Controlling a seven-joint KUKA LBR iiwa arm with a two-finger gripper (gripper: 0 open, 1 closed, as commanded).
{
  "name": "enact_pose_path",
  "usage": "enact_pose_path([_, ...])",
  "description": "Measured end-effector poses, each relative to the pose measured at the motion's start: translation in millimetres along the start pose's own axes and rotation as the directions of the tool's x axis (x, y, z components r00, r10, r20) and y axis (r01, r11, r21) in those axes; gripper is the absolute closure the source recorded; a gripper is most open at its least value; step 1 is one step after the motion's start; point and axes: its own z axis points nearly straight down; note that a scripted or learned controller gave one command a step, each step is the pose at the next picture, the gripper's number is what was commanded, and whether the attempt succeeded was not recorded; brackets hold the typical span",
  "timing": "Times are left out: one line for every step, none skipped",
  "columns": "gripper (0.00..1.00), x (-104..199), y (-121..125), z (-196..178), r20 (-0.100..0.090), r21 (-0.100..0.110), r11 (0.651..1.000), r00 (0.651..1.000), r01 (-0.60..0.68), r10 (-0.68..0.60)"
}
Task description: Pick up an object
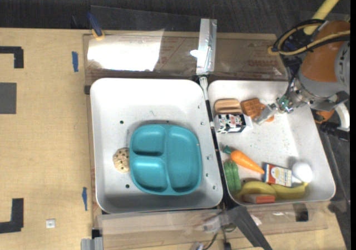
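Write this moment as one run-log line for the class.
gripper: over right bin, beside waffle | grasp: unclear | left bin: teal tray, cookie

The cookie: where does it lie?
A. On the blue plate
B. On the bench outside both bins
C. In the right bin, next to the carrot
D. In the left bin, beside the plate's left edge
D: the cookie lies on the left bin floor against the blue plate.
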Motion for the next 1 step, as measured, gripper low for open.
enact_pose_path([0.00,17.3,38.1,0.4,-0.001,0.001,0.985,0.985,-0.174,0.174])
